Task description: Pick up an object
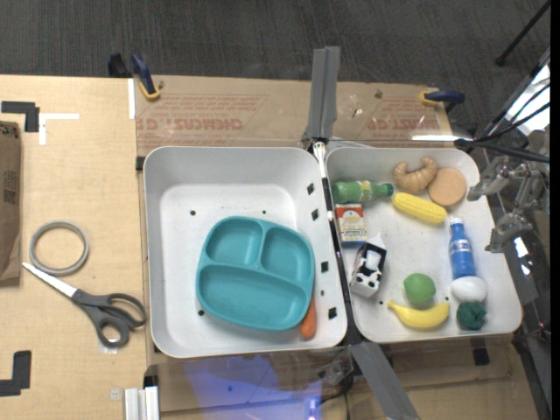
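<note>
The gripper (506, 201) hangs at the right edge of the frame, over the right bin's (499, 318) outer rim; whether it is open cannot be told. Just left of it lie a blue bottle (459, 250), corn cob (419, 207) and round cookie (448, 186).

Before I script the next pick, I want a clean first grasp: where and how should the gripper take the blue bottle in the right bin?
Probably across the blue bottle's blue body, coming straight down. It lies flat, white cap toward the far side, so its long sides face left and right. Fingers would close on those sides at mid-length, where open bin floor shows on either flank. The white ball crowds its near end.
</note>
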`<state>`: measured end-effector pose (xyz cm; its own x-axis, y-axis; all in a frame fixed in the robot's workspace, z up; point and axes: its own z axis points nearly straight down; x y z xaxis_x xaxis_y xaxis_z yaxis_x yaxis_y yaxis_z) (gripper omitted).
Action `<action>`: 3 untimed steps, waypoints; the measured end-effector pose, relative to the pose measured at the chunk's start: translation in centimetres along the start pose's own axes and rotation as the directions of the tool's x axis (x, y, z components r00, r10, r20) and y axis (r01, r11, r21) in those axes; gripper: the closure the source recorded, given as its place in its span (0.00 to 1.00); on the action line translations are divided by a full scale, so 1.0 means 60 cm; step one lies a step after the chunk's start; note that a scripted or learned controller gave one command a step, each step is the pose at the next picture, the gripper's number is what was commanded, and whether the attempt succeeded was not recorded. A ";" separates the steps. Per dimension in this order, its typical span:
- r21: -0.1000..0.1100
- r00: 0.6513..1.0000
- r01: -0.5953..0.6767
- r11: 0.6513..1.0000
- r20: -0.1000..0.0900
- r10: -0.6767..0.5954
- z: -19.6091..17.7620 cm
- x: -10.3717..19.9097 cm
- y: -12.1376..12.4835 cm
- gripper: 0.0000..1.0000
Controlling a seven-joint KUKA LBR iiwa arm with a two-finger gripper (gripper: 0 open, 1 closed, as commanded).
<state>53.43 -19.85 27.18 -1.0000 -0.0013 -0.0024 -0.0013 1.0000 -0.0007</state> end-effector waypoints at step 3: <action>-0.001 0.988 -0.156 0.988 0.000 0.156 0.299 0.022 -0.016 1.00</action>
<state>52.16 -20.82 9.24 -0.9880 0.1547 -0.0022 0.1547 0.9880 0.0003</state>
